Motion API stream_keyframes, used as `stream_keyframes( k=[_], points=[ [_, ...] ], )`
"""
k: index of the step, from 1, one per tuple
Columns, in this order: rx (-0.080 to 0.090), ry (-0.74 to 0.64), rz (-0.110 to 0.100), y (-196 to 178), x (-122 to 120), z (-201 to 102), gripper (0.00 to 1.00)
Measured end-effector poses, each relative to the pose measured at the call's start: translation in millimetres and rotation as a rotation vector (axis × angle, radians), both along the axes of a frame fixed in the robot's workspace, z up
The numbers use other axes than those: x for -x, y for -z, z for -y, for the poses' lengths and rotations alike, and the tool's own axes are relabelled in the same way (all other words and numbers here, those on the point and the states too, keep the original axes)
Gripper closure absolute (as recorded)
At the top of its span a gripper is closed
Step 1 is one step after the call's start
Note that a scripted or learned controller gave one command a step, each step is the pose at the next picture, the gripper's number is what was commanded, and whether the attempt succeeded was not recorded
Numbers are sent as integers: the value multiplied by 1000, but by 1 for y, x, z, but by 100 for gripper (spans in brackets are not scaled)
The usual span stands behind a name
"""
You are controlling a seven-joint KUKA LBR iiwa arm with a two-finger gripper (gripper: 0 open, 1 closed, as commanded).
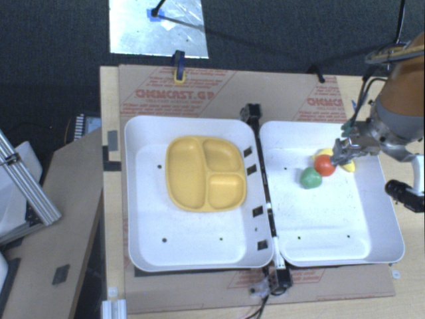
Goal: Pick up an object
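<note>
Hand (342, 150) over right bin (332, 244), grip state unclear; round red ball (325, 166), green ball (310, 177) touching; smooth.

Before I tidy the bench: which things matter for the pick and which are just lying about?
For the job:
gripper
red ball
green ball
yellow piece
right bin

Lying about:
yellow divided plate
left bin

Red lettering that reads roughly "CHEMCAST GP" is printed on the brown protective sheet (199, 85) covering the worktop behind the left bin, and the same red print repeats, tilted and partly cut off, behind the right bin and along the sheet's front edge, too small to read.
</note>
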State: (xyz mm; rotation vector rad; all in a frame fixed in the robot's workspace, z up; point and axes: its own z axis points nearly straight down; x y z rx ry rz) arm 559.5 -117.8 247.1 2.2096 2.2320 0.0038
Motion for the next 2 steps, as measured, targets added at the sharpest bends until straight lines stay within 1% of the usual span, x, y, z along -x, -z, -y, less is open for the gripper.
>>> stream_keyframes(
  k=[1,2],
  points=[
    [0,0,0,7,-18,-43,100],
    [0,0,-1,7,-20,-92,100]
  ],
)
